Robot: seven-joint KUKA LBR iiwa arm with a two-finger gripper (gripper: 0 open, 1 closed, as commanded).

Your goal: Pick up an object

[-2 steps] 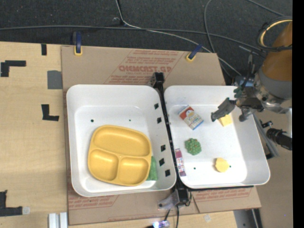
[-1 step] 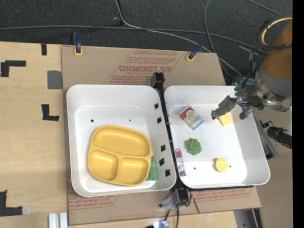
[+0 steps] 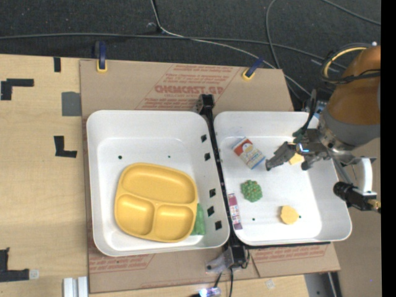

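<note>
The right bin (image 3: 322, 228) holds a small red, white and blue carton (image 3: 248, 152), a green bumpy broccoli-like piece (image 3: 251, 190), a round yellow piece (image 3: 288, 215) and a thin purple-and-white packet (image 3: 234, 210) along its left wall. My gripper (image 3: 291, 156) hangs over the right bin's upper right part, to the right of the carton and above the round yellow piece. Its two dark fingers (image 3: 276, 158) stand apart with nothing between them. A small yellow bit (image 3: 297, 159) shows by the fingers; what it is I cannot tell.
In the left bin (image 3: 99, 129) lies a yellow three-compartment tray (image 3: 156, 201), with a green object (image 3: 198, 221) wedged at its right edge. Both bins rest on cardboard (image 3: 185, 85) on a wooden bench. Black cables run across the dark back area.
</note>
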